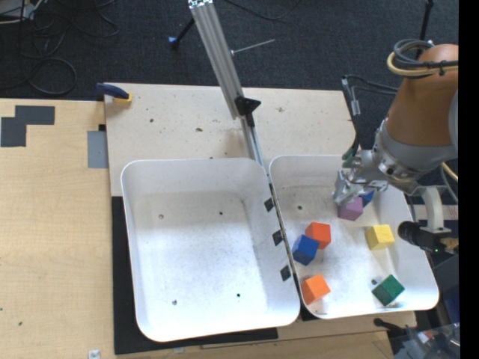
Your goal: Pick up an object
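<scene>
**Tool poised over the purple cube in the right bin**

Camera view. Two shallow white bins stand side by side on the bench (187,118). The left bin (150,172) shows a bare, speckled floor; the right bin (419,294) carries all the blocks. The arm enters from the right, and its tool (350,194) hangs at the upper middle of the right bin. The purple cube (350,209) lies directly beneath the tool tip, touching it or very nearly so. This is the relation the coming move turns on: the cube sits just below and slightly toward the viewer from the tool, so a short straight descent would probably bracket it. The tool's spread cannot be read here, since its metal tip merges with the cube's upper edge, which is itself partly covered. A small blue patch just beside the cube's right is too small to identify. Well apart lie a red-orange cube (319,233) touching a blue cube (304,249), an orange cube (315,287), a yellow cube (379,236) and a green cube (388,289).
</scene>
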Tool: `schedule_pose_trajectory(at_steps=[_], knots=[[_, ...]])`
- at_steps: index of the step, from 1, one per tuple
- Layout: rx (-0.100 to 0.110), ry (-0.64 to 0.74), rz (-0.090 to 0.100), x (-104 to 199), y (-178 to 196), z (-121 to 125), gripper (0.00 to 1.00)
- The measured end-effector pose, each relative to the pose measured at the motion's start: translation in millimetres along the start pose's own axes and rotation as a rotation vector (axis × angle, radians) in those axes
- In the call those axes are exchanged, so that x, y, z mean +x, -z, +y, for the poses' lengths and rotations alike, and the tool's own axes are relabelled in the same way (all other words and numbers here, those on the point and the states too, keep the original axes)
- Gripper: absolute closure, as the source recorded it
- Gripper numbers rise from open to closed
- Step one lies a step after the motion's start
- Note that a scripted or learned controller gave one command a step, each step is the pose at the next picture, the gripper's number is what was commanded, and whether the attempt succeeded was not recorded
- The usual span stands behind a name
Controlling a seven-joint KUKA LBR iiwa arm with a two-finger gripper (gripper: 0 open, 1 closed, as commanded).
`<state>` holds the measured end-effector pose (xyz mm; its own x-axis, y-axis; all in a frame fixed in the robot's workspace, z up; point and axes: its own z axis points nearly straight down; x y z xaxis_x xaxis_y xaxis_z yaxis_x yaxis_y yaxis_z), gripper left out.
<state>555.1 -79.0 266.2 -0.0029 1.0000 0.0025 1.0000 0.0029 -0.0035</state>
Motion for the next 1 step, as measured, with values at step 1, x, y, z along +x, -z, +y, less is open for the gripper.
schedule_pose_trajectory(at_steps=[1], knots=[[0.002, 0.001, 0.000, 50.8, -18.6, -10.6, 1.00]])
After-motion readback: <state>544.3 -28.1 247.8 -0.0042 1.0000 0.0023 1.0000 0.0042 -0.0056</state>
